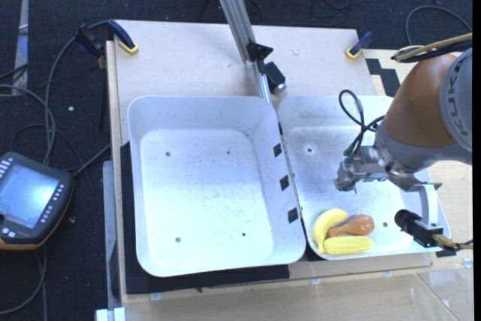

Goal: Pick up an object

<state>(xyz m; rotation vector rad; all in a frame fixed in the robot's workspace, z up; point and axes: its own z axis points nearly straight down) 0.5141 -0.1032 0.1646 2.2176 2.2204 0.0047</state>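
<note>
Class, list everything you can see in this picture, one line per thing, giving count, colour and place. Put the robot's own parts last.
Bins: 2, white, side by side on the bench; left bin, right bin.
Banana: 1, yellow, near corner of the right bin.
Corn cob: 1, yellow, right bin, against the near rim, beside the banana.
Orange-brown item: 1, right bin, just behind the corn cob; kind unclear.
Bench: 1, pale wood, under both bins.
Clamps: 2, yellow, far bench corners and.
Metal post: 1, grey, slanting up behind the bins.
Pendant: 1, grey and orange, floor at left.
Arm: 1, grey and orange, over the right bin.
Gripper: 1, grey, over the right bin, behind the food items.
</note>
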